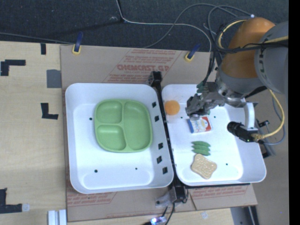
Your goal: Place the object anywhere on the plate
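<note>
Green plate [123, 125], three sections. White bins [79, 172]. Orange ball [172, 108]. Blue, white and red carton [199, 124]. Green pea pod [201, 147]. Tan speckled cracker [203, 166]. Brown cardboard [136, 64], red print. Yellow clamps [76, 47]. Grey arm [267, 55], orange band.

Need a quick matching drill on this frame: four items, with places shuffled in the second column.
1. green plate
2. orange ball
3. green pea pods
4. cracker

A. right bin, nearest the front edge
B. middle of the left bin
C. right bin, by the divider
D. right bin, between the small carton and the cracker

Pairs: 1-B, 2-C, 3-D, 4-A
</note>
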Robot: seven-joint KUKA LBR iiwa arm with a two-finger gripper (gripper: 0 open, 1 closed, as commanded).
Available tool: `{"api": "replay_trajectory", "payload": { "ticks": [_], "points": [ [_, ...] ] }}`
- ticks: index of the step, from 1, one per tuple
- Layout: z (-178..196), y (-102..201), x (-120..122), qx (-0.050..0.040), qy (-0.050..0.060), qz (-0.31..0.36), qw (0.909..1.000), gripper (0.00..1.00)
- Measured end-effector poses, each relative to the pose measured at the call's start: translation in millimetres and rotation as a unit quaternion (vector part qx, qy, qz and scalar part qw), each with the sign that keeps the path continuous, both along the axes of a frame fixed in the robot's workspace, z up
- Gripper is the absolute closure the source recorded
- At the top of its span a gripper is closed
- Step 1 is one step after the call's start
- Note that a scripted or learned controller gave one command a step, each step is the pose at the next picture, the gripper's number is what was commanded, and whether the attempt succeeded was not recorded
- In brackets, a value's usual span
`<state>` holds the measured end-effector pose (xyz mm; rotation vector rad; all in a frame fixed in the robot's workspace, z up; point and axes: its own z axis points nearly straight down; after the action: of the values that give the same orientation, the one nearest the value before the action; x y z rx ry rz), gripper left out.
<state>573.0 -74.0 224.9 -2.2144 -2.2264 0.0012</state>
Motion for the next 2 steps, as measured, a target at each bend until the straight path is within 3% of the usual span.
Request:
{"api": "replay_trajectory", "payload": {
  "ticks": [2],
  "points": [
    [-1, 114, 2, 0.0003, 0.000, 0.001, 1.0000, 1.00]
  ]
}}
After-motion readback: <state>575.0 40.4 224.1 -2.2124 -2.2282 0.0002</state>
